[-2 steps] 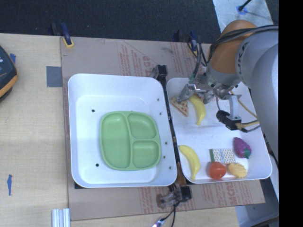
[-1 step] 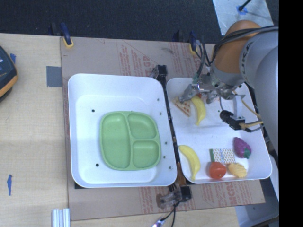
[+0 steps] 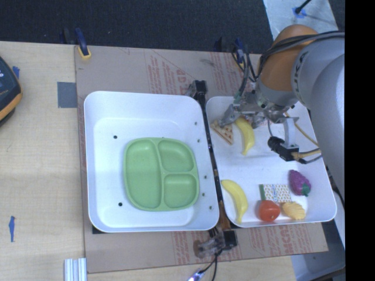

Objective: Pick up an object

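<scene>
Two shallow white bins (image 3: 94, 157) sit on the wooden bench (image 3: 35, 174). Over the right bin, the gripper (image 3: 243, 117) meets a curved yellow plastic banana (image 3: 246, 135). Whether its jaws grip it, I cannot tell.

A robotics lab bench is showing here: two shallow white plastic bins (image 3: 94, 157) are sitting on a taped brown cardboard sheet (image 3: 146, 69) clamped to a pale wooden bench top (image 3: 35, 168), with black cables (image 3: 246, 63) trailing and dark carpet (image 3: 146, 7) lying beyond.

Faint red printing on brown cardboard sheet (image 3: 170, 69) under bins — too blurred to read; nothing else legible.
</scene>
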`<move>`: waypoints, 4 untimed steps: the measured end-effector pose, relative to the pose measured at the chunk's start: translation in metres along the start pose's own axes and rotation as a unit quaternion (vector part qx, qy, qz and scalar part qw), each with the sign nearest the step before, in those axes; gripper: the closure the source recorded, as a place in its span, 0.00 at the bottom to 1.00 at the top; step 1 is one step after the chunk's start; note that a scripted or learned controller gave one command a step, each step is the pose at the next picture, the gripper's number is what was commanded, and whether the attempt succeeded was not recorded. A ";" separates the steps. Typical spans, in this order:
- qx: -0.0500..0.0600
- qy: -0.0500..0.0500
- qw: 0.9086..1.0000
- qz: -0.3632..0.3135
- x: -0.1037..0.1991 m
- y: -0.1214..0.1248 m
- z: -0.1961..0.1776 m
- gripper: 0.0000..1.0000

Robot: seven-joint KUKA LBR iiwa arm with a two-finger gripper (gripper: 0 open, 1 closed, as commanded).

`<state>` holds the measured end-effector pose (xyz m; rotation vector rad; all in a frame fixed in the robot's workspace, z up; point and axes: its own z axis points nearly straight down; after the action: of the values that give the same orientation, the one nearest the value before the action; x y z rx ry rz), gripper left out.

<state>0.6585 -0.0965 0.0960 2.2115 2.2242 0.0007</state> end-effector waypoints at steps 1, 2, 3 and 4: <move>0.000 0.001 1.000 -0.001 0.000 0.001 -0.012 1.00; 0.004 0.001 1.000 0.002 -0.056 -0.055 -0.035 1.00; 0.004 0.001 1.000 0.002 -0.055 -0.055 -0.035 0.00; 0.004 0.001 1.000 0.001 -0.043 -0.041 0.004 0.00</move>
<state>0.6182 -0.1396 0.0923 2.2186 2.2274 -0.0056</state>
